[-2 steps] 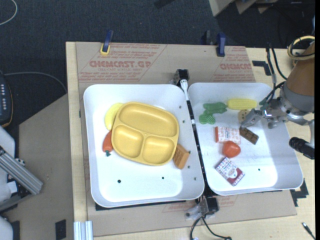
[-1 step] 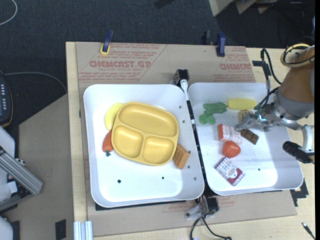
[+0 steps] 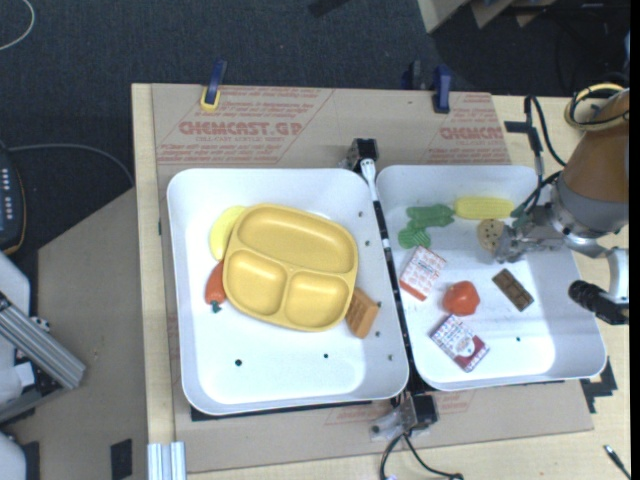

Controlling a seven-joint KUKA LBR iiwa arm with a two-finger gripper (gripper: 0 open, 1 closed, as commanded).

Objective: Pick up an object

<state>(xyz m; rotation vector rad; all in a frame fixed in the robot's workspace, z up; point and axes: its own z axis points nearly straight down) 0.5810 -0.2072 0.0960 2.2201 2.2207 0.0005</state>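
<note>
Left of the round cookie (image 3: 489, 234) lie green leaves (image 3: 424, 223) and a red tomato (image 3: 461, 297). The cookie sits in the right bin (image 3: 560, 363). Just right of it, the claw (image 3: 519, 240) points down beneath the bent arm (image 3: 598, 173); whether it grips anything, I cannot tell.

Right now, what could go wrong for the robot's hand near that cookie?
The gripper sits low beside the cookie, with the yellow banana-like toy and the brown chocolate bar close by. It might nudge the cookie away instead of catching it, or bump a neighbour. It is also near the right bin's back wall.
</note>
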